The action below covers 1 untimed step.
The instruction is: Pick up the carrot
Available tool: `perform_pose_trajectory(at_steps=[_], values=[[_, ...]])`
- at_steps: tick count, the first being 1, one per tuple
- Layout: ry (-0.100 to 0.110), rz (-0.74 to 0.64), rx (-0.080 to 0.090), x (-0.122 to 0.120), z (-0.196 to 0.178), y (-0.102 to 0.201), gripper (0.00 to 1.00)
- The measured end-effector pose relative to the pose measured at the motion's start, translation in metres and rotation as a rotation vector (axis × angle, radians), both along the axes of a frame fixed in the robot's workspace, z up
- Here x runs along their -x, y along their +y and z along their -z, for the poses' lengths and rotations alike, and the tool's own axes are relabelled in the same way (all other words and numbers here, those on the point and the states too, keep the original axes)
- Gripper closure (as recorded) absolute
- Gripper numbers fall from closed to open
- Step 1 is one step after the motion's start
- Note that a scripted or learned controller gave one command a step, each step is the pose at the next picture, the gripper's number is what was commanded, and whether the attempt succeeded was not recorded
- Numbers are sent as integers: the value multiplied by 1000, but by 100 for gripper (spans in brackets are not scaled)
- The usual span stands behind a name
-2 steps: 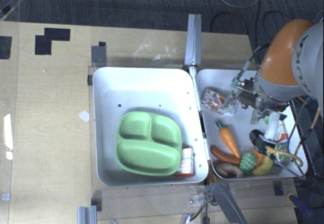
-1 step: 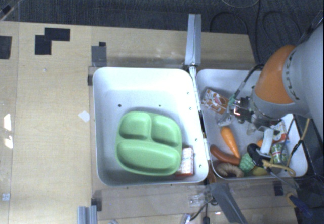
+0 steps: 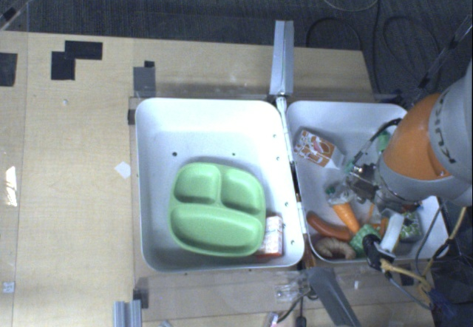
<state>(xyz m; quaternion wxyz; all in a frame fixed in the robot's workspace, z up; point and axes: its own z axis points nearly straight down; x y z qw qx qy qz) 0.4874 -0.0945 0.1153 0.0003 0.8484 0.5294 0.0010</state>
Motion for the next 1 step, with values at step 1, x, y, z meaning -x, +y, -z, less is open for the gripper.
perform_pose_trajectory(at_steps=[1], values=[[-5, -4, 0, -2, -11, 1, 100]])
